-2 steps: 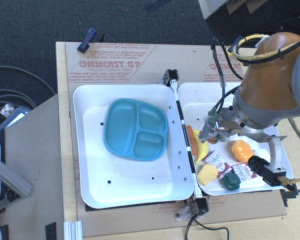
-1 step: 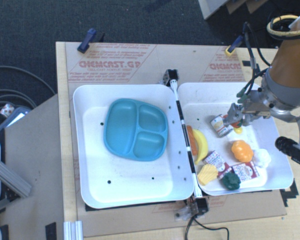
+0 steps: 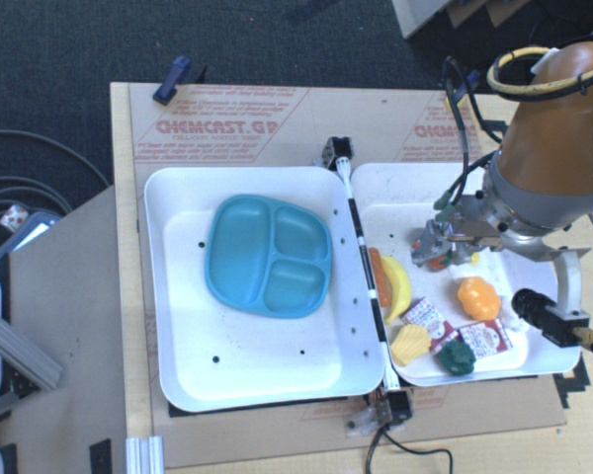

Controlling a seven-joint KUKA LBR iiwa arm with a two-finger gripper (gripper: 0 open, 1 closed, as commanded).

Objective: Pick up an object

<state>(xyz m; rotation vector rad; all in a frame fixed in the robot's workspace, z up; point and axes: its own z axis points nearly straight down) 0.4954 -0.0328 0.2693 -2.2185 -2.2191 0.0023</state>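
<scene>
The brown board (image 3: 227, 126) under the bins carries red print. On its left part one can read "CHEMCAST GP", with smaller lines around it too small to read. The same print begins again at the right (image 3: 440, 131), partly hidden.
</scene>
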